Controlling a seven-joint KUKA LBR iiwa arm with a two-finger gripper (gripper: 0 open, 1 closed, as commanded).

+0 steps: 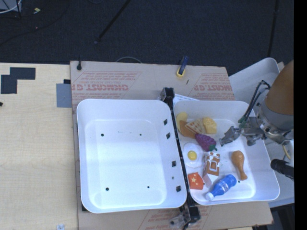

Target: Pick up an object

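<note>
The right bin (261,188) holds several toy foods: a yellow corn piece (209,125), a sandwich wedge (195,127), a purple eggplant (206,141), a fried egg (192,155), a small red-and-white carton (212,164), an orange drumstick (238,163), a red block (195,181) and a blue bottle (222,186). My gripper (229,135) hangs over the bin's middle right, just right of the eggplant and above the drumstick. Its fingers stand apart with nothing between them.
The left bin (88,128) lies beside the right one, their walls meeting at a black-clipped seam (175,147). Both rest on a cardboard sheet (144,83). The arm's orange band (285,87) and cables enter from the right. A blue-and-yellow clamp (182,67) sits at the cardboard's far edge.
</note>
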